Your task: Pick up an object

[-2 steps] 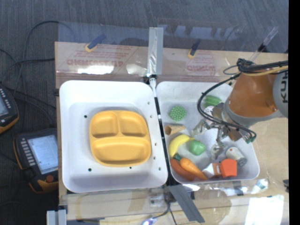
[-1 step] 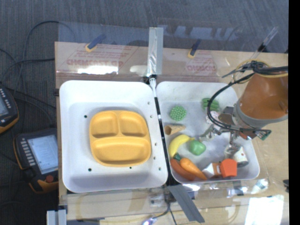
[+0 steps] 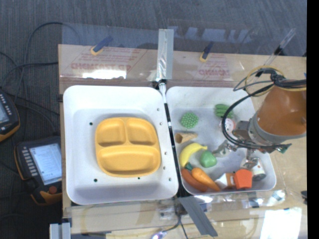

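- At the near rim of the right bin, an orange carrot is lying aslant, its thick end pointing toward the divider between the 2 bins.
- Just beside the carrot's tip, an orange block is sitting in the near right corner, with a small pale piece touching its right side.
- A yellow banana is curving upward from the carrot's thick end, and a green chunk is resting against its right side.
- The gripper is hanging low over the middle of the right bin, its 2 metal fingers splayed apart and closing on nothing; the green chunk is lying just left of the nearer finger, the orange block just below the other.
- Above the fingers, the arm is showing its orange band, with black cables looping over the wrist.
- A small tan wedge is lying near the divider, and a green dotted disc is sitting beyond it.
- Farther back, a green ribbed object is lying partly behind the cables.
- In the left bin, a yellow tray with 3 compartments is lying flat in the middle.
- Beyond both bins, the brown bench is carrying 2 clips along its far edge.
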